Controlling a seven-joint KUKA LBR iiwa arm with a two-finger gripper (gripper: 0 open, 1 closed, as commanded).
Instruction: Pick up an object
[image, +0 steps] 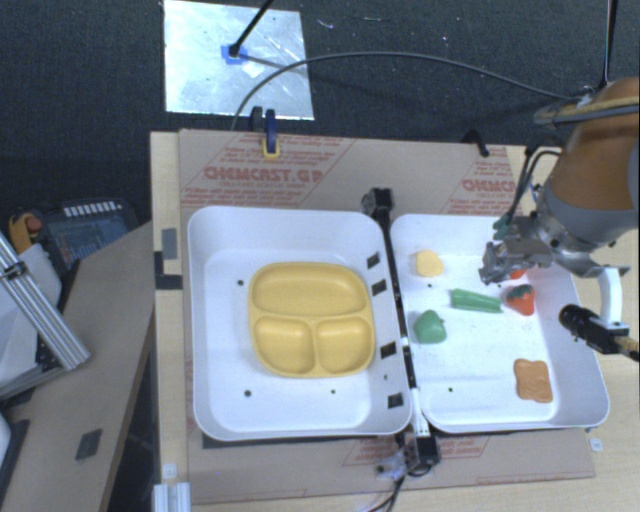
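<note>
a: where's the gripper (497, 262)?
b: over the right bin (590, 400), near its two o'clock corner, just above the red-orange piece (519, 298) and the green strip (474, 300).
a: gripping anything?
b: can't tell. the yellow tray (305, 318) sits in the left bin (215, 330).

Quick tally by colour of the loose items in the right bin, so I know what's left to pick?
Yellow: 1, the yellow piece
Green: 2, the long green piece and the rounded green piece
Red: 1, the red piece, beside the gripper
Orange: 1, the orange piece
Total: 5
</note>
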